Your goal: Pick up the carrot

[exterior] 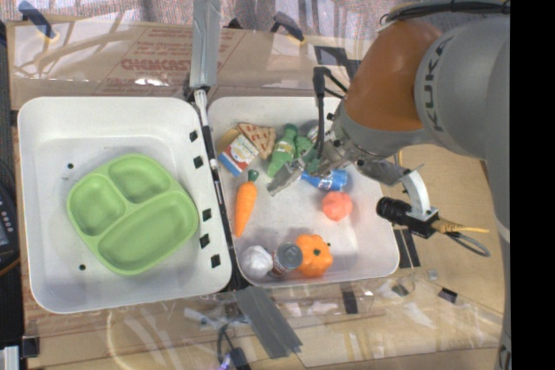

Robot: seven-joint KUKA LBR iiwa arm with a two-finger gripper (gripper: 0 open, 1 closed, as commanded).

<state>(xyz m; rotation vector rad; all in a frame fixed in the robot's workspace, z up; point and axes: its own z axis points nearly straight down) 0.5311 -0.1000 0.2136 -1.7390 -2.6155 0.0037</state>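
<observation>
Carrot point(245, 205) lies in the right bin point(375, 262), hard by its left wall, orange body pointing down the view and its green top up near a small carton point(235, 159). It lies by itself, touching nothing that I can make out. Over to the pincer point(290, 176): it hangs above the middle of that same bin, up and to the right of the carrot and apart from it, and whether it is released or clenched I cannot tell, because the metal blurs into the clutter beneath. Right around it sit a green bottle point(283, 148), a blue thing point(331, 180) partly covered by the arm point(416, 87), and a waffle-patterned wedge point(256, 137). Lower down, a pink ball point(337, 205) sits alone, and along the near wall a crumpled silver ball point(256, 259), a can point(289, 256) and a small orange pumpkin point(314, 256) crowd together in a row. Left bin point(43, 143) holds a green divided plate point(132, 212). The big grey-and-orange arm hides the right bin's far right corner, and its bulk is cut off at the view's right side. Cardboard point(104, 56) lies on the worktop behind the bins.
</observation>
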